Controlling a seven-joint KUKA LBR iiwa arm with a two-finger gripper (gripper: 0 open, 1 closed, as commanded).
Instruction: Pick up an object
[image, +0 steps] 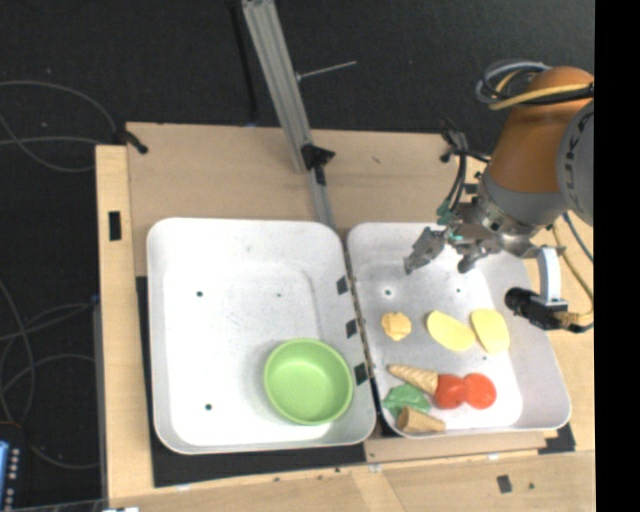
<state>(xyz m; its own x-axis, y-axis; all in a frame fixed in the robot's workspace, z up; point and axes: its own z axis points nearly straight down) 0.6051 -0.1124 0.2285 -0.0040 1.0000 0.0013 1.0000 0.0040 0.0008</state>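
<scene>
My gripper (441, 257) hangs over the far part of the right bin (390, 250), its two fingers spread apart with nothing between them. Below it on the bin floor lie a small yellow piece (397, 325), a yellow oval piece (450, 331) and a second yellow piece (490, 330). Nearer the front edge sit a red tomato-like toy (466, 391), an orange carrot-like cone (414, 377), a green leafy piece (405, 397) and a tan wedge (420, 421). All of these lie apart from the gripper.
The left bin (230, 270) holds a light green bowl (308, 381) at its near right. A grey metal pole (288, 100) slants up behind the bins. A black fitting (530, 305) sticks out by the right bin's edge.
</scene>
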